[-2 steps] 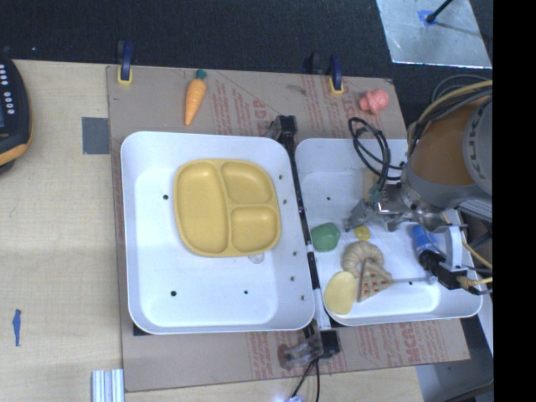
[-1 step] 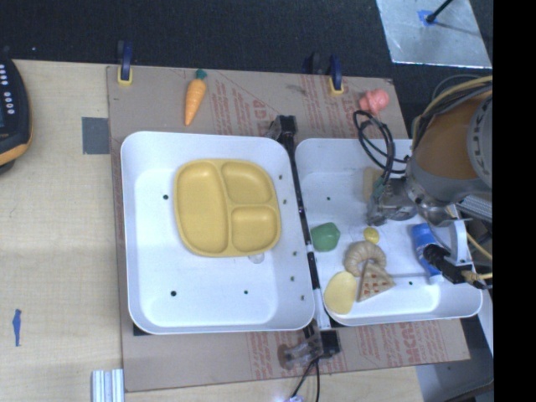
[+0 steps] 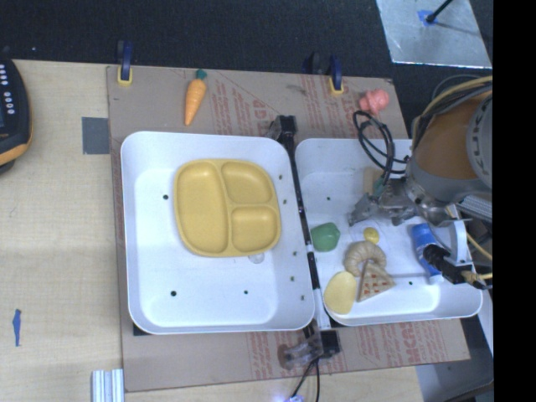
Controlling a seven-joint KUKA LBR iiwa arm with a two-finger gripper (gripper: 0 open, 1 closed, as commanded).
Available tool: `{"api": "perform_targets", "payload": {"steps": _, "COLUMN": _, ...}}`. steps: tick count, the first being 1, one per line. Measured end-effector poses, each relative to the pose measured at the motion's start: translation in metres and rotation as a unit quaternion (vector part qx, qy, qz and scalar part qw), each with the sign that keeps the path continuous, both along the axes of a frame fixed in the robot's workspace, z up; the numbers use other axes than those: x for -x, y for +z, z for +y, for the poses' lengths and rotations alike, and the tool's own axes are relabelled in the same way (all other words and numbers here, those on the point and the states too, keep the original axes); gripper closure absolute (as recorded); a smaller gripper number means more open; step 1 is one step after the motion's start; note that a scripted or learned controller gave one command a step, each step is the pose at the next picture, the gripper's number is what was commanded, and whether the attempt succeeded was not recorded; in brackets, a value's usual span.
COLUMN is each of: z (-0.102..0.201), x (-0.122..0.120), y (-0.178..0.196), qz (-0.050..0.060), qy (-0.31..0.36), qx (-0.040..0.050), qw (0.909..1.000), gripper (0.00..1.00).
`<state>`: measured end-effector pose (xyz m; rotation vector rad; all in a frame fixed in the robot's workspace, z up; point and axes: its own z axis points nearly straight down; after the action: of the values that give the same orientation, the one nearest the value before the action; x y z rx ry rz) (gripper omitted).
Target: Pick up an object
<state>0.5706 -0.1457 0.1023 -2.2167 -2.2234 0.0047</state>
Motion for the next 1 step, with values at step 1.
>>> {"api": "perform_targets", "payload": {"steps": 1, "z": -0.0365, "x": -0.0754, "y": -0.0150, "qz": 0.039, "qy": -0.002, "qx": -0.0209, "qw": 0.9990, "gripper": 0.00}}
